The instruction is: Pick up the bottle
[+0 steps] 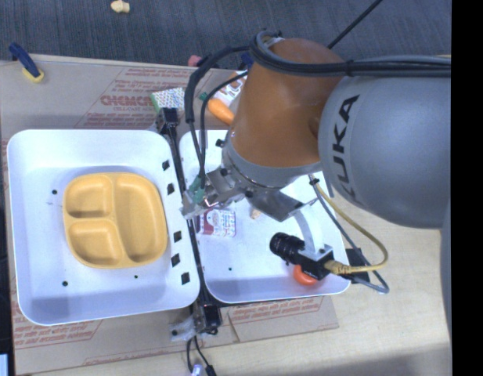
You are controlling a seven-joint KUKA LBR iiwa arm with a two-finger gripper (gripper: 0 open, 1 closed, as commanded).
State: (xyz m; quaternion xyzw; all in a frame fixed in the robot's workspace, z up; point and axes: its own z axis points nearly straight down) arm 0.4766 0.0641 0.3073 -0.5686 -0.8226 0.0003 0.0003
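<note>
Even overhead lighting is washing the white bins (pixel 37 210) bright at lower left; the arm (pixel 382 155) is casting soft shadows. Overall focus is appearing slightly soft.

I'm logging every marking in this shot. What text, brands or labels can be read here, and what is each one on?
"KUKA": on the grey arm, in black letters running up its casing.
"CHEMCH...": red print on the cardboard sheet under the bins, partly legible; the smaller lines are blurred.
Small packet in the right bin: red-and-white print, unreadable.

Grey KUKA-marked arm (pixel 382 147), orange band (pixel 284 104)
</note>
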